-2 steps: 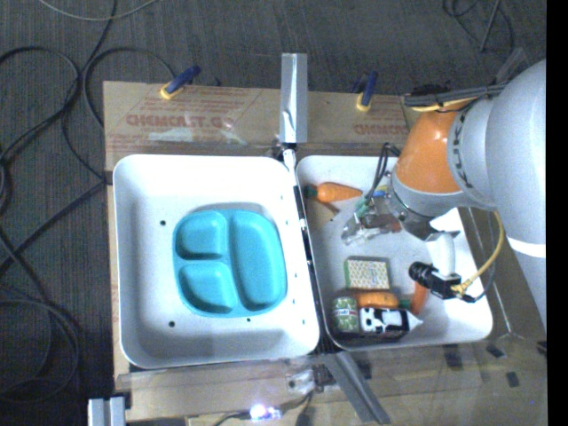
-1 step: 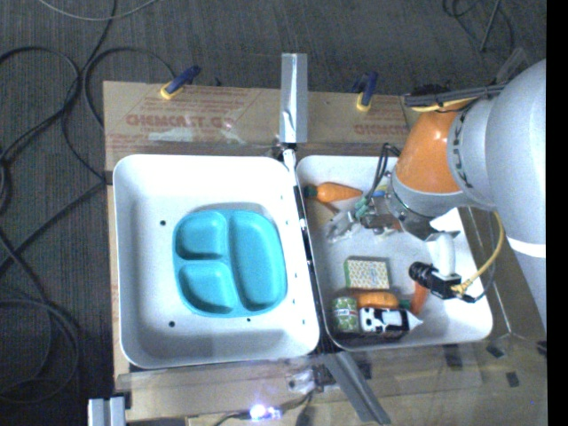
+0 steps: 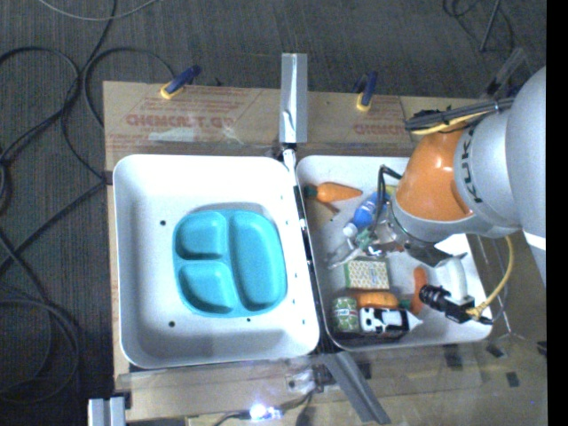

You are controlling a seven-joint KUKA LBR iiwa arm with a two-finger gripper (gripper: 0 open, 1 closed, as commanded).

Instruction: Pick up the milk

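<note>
While my arm (image 3: pixel 461 176) hangs over the right bin (image 3: pixel 475 327), my gripper (image 3: pixel 377 238) sits mid-bin, its opening too hidden to tell, black-and-white milk carton (image 3: pixel 384 321) lying against the near edge, carrot (image 3: pixel 337 192) by the far-left corner, blue tray (image 3: pixel 232 261) in the left bin (image 3: pixel 142 238).

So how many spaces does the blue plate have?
3. The blue plastic divided plate in the left shallow white bin has one long space on the right, and two smaller ones on the left, one farther back and one nearer.

Grey arm (image 3: pixel 524 149) — orange band (image 3: pixel 430 189), yellow cable (image 3: pixel 501 287)
</note>
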